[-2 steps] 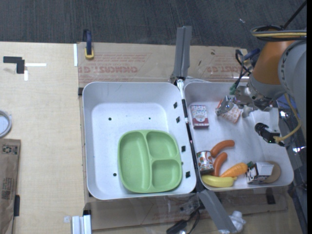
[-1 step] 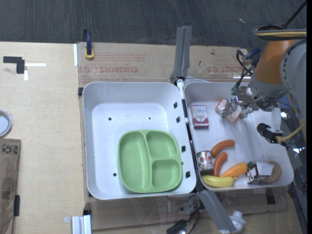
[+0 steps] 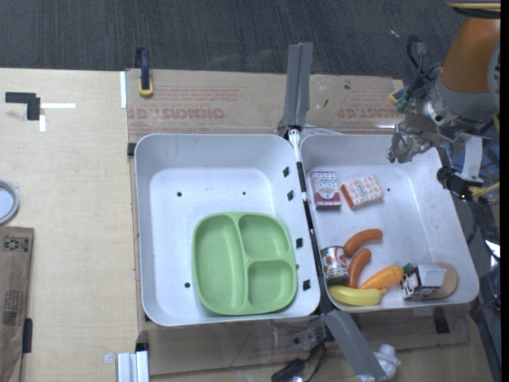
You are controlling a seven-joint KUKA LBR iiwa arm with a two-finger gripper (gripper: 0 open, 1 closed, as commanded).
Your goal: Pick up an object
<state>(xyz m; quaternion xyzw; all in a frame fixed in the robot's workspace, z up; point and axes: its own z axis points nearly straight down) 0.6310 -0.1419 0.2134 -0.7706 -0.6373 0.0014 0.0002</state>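
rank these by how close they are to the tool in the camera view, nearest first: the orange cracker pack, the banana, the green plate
From the tool at the right bin's far edge:
1. orange cracker pack, far part of the right bin, just down-left of the tool.
2. banana, near edge of the right bin.
3. green plate, across the divider in the left bin.

tool [image 3: 404, 147] above right bin [image 3: 433, 205] far corner | green plate [image 3: 245, 263] in left bin [image 3: 159, 213]
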